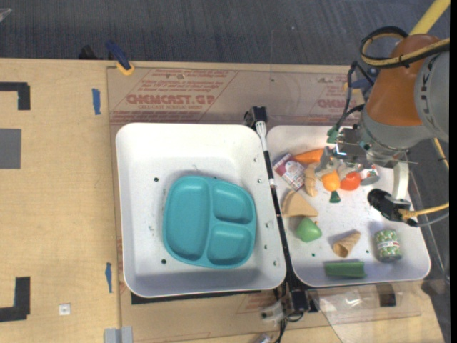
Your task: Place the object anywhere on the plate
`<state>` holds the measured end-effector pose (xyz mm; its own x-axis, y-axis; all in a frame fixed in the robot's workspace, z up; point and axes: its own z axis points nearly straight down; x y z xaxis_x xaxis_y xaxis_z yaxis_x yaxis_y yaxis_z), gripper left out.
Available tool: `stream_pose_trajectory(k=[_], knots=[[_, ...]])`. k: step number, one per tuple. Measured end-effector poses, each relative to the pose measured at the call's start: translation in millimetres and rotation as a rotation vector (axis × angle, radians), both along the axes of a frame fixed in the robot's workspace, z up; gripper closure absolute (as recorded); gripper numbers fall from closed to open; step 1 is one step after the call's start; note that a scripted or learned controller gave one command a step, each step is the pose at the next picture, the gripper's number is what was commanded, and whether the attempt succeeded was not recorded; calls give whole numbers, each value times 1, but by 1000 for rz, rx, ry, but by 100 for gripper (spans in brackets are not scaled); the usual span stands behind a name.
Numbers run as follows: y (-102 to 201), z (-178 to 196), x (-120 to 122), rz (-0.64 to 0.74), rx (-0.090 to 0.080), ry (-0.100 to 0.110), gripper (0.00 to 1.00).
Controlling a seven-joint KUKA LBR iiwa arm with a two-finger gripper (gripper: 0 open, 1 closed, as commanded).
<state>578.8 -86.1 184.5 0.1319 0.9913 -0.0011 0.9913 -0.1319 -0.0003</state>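
The blue plate [209, 221] sits in the middle of the left bin [136, 191] with nothing on it, so the job is not done yet. In the right bin [421, 266], toy foods lie about: a green pepper [308, 229], a cone [347, 243]. Near its top edge, the gripper [348, 164] hangs low over an orange piece [330, 181].

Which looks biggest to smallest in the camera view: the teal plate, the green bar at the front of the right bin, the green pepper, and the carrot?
1. teal plate, by far
2. green bar
3. green pepper and carrot: too alike to rank
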Motion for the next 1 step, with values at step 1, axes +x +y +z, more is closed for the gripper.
stream_pose_trajectory(k=[1], knots=[[66,-1,-39,-237,4,5,100]])
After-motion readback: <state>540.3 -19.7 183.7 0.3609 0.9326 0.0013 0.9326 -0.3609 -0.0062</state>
